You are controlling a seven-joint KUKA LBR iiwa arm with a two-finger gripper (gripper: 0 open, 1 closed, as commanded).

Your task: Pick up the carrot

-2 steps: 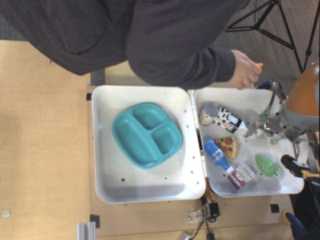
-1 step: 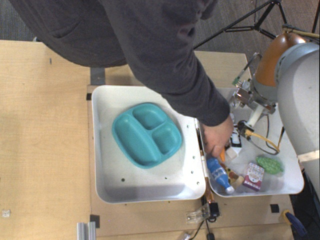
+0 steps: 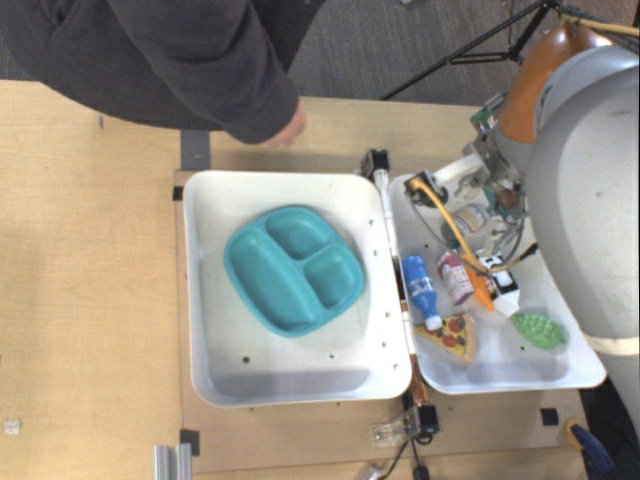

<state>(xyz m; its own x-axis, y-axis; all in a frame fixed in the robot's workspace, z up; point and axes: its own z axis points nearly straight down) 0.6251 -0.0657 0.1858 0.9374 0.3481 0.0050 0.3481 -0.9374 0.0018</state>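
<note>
The grey arm with its orange band comes in from the right and hangs low over the right shallow white bin (image 3: 505, 373). Its gripper (image 3: 490, 253) sits down among the clutter in the middle of that bin. Whether it is spread or closed I cannot tell, since the wrist hides its tip.

The small orange carrot (image 3: 484, 293) lies on the bin floor just on the near side of the gripper. It is right beside a small pinkish-red can (image 3: 457, 278) on its left. I cannot make out whether the gripper touches it.

Left of the can, a blue plastic bottle with a white cap (image 3: 420, 290) lies along the bin's left wall. A toy pizza slice (image 3: 455, 338) is nearer still, and a bumpy green object (image 3: 540, 330) rests toward the near right corner.

The left white bin (image 3: 205, 363) holds a teal divided plate (image 3: 293, 270). At the far edge of the wooden bench (image 3: 90, 268), a person in a dark grey sleeve (image 3: 170, 38) leans in.
</note>
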